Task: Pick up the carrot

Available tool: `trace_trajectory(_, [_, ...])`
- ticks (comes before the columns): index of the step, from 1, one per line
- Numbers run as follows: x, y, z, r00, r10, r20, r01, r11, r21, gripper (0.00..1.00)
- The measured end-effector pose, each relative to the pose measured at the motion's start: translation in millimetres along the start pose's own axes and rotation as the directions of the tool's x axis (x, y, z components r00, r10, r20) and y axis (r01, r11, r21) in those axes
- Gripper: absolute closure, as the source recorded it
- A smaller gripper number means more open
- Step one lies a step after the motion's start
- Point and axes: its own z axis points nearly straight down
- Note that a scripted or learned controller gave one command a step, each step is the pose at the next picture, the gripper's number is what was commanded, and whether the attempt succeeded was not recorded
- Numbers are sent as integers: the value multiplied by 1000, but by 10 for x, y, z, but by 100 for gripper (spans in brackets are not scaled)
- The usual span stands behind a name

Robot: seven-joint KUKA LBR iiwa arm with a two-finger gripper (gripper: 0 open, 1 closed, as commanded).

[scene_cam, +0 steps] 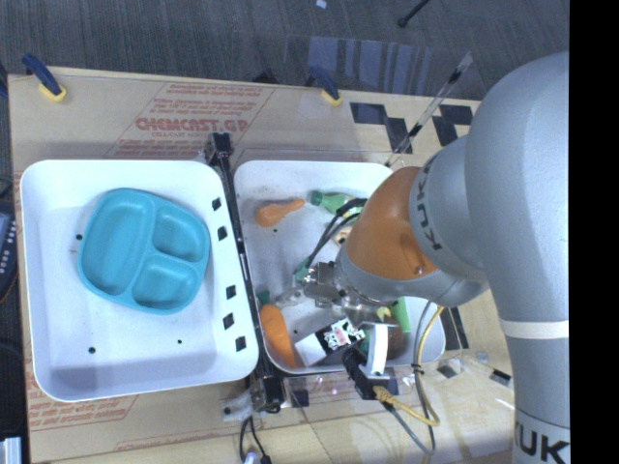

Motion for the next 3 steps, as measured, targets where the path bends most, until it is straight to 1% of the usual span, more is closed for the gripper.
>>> trace_trajectory(1, [14, -6, -90, 1000, -15, -1, 15, 1000, 8, 100])
trace_trajectory(2, [8, -6, -90, 1000, -16, 1, 16, 1000, 8, 0])
trace_trajectory(3, [-10, 4, 15, 957, 291, 2, -291, 957, 14, 0])
